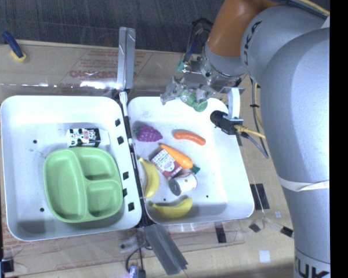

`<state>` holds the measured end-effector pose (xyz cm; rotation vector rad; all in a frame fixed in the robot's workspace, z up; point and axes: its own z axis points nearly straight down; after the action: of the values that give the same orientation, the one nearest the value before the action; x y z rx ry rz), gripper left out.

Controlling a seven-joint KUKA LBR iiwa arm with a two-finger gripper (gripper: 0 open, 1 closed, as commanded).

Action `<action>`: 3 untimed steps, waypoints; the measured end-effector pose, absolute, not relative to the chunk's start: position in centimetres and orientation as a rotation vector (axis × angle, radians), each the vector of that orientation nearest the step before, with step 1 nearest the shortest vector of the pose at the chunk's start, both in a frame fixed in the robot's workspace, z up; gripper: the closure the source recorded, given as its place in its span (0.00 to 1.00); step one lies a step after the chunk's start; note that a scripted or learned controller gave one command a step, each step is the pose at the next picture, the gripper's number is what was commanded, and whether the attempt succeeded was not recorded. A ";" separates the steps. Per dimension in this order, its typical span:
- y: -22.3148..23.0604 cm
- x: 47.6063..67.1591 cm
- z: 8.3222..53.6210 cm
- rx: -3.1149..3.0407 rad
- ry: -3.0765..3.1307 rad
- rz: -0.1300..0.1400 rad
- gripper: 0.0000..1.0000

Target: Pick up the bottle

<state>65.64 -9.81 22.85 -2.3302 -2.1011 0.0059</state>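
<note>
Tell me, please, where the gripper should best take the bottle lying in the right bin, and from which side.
Probably across the labelled middle of the bottle, coming straight down from above. It lies on its side, slanted, with the carrot along its upper side and a banana close beside it, so the gripper should close across its long axis.

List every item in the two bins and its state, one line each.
Green divided plate: flat, left bin.
Small carton: lying beside plate.
Grapes: resting, right bin.
Sausage: lying loose.
Carrot: lying on packet.
Bananas: lying near front wall.
Gripper: over a green object at back rim.
</note>
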 end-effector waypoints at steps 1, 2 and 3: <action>-18.6 65.6 22.2 -2.318 -2.115 0.004 0.00; -20.4 65.6 19.2 -2.313 -2.118 0.007 0.00; -20.2 65.6 20.2 -2.302 -2.123 0.011 1.00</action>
<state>65.65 -20.18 20.16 -2.3018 -2.1232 0.0113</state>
